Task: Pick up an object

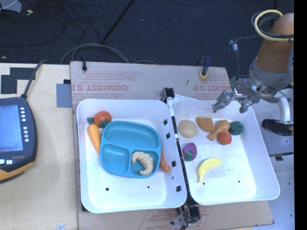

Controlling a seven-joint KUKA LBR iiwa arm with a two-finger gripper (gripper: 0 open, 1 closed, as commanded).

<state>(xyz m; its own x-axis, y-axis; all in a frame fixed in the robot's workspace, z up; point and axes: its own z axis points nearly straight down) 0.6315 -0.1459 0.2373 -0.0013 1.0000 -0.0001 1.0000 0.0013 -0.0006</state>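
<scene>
A bench (48, 195) carries two shallow white bins side by side, seen from above at a slant. The left bin (96, 195) holds a blue divided plate (122, 145) with three compartments; a pale toy shrimp (144, 161) lies curled in the lower right compartment. A toy carrot (94, 136) lies just left of the plate, its long axis running up and down, and a toy tomato (102, 117) sits above it at the plate's upper left corner. A second small orange piece (164, 164) shows between the plate and the bin's right wall.

The right bin (259, 176) holds a cluster of toy foods near its upper half: a beige round bun (187, 128), an orange wedge (205, 124), a drumstick (218, 129) lying slantwise with its thin end pointing down and left, a small red ball (224, 138) touching it, and a dark green piece (236, 127) at the right. Below these lie a purple grape bunch (189, 151) and a yellow banana (207, 167), curved, its long axis slanting from upper right to lower left.

The grey arm's gripper (233, 102) hangs over the right bin's upper edge, jaws apart and holding nothing. The drumstick and green piece lie just below the jaws, apart from them.
</scene>
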